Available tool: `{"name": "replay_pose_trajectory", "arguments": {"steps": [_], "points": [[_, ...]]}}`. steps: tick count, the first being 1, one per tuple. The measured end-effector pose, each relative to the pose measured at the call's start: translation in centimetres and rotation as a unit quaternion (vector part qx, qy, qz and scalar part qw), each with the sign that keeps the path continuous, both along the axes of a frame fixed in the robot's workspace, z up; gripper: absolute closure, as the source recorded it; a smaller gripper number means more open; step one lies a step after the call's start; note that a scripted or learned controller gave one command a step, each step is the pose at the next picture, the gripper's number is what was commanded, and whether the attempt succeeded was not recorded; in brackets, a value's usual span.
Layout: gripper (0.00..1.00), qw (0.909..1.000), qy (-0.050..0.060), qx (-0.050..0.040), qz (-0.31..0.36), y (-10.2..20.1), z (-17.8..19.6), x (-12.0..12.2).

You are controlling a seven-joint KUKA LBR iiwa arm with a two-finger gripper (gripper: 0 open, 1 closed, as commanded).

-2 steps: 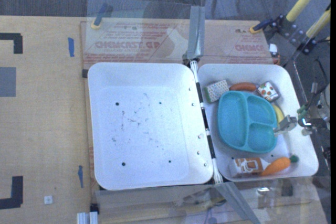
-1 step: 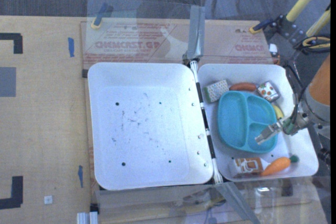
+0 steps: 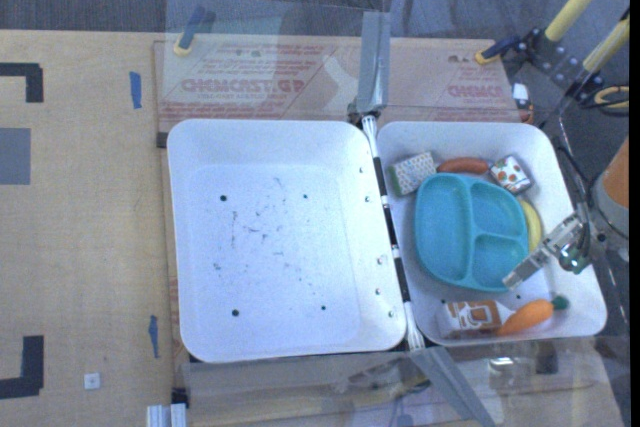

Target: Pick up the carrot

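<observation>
one carrot (image 3: 527, 316) lies in the right bin (image 3: 590, 310), just below the gripper (image 3: 524, 272), whose fingers stand apart.

— What does the robot itself look like?
— The gripper (image 3: 528, 267) is pale grey metal, thin straight fingers on a blocky silver head with a greenish tint.
— And the arm (image 3: 615, 190)?
— An orange band at the frame's edge, grey below it.

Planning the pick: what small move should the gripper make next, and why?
Probably a short shift toward the bin's near edge, then descend. The gripper sits over the blue divided plastic plate's right rim, while the orange toy carrot lies just beyond it, near the right white bin's corner.
</observation>
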State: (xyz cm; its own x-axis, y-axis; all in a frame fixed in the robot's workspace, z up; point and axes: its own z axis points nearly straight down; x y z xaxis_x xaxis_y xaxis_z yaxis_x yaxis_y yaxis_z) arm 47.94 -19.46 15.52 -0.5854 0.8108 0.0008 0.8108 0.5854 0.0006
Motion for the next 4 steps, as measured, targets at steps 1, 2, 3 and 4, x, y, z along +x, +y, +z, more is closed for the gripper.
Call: {"name": "replay_pose_trajectory", "arguments": {"steps": [1,2,3,4], "points": [[0.00,0.9871,-0.006,-0.0014,-0.160,0.4,-6.4,0.3],[0.00,0.9414,0.000,-0.0011,-0.337,2.6,6.3,0.1],[0.00,0.9740,0.000,-0.0003,-0.226,4.5,6.2,0.1],[0.00,0.9976,0.000,-0.0003,-0.069,3.1,3.3,0.0]]}}
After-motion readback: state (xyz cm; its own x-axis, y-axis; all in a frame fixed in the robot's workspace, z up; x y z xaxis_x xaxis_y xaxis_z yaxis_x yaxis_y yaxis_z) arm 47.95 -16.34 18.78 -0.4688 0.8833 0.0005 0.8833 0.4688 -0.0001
